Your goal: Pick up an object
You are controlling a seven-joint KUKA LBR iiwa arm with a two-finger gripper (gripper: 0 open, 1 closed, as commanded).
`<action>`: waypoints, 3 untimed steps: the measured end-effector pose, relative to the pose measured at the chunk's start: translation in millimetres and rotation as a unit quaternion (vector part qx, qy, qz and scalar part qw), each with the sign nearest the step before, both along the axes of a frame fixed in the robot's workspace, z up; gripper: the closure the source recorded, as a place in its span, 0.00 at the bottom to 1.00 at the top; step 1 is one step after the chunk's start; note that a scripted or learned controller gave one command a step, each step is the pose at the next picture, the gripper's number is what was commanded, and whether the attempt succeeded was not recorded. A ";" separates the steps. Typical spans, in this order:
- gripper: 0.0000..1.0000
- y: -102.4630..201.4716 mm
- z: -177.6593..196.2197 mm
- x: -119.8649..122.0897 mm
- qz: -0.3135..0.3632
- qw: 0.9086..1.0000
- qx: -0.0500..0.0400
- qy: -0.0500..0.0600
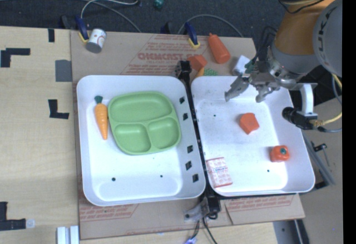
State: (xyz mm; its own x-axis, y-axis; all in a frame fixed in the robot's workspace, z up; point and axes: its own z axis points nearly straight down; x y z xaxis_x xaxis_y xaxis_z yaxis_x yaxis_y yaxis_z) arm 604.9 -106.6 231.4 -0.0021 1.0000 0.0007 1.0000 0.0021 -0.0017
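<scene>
My gripper [246, 91] hangs over the back of the right bin [222, 143], open, with its two fingers [234, 90] spread and nothing between them. An orange block [249, 123] lies in that bin just in front of the gripper, a little apart from it. Near the bin's right wall sits an orange tomato-like piece [280, 153] with a green top. A white card with red print [218, 172] lies flat at the bin's front left. In the left bin [133, 182], a toy carrot [100, 118] rests beside a green divided plate [144, 122].
Behind the bins on the cardboard lie an orange bottle-shaped toy [218, 48], a smaller orange piece [197, 63], a white can [95, 39] and two blue clips [82, 28]. A black divider [190, 109] separates the bins. Cables run across the dark floor at the back.
</scene>
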 end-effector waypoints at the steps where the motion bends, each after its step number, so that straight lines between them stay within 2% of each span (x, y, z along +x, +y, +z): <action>1: 0.00 -53.8 -43.7 11.6 -0.001 1.000 -0.001 0.001; 2: 0.00 -77.8 -144.4 -3.4 0.000 1.000 -0.001 -0.002; 3: 1.00 -78.4 -133.8 -2.5 0.000 1.000 -0.002 -0.004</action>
State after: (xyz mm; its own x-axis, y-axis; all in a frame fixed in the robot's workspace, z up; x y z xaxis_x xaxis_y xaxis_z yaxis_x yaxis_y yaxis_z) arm 602.3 -185.1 97.6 -0.0014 1.0000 -0.0037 1.0000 0.0014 0.0065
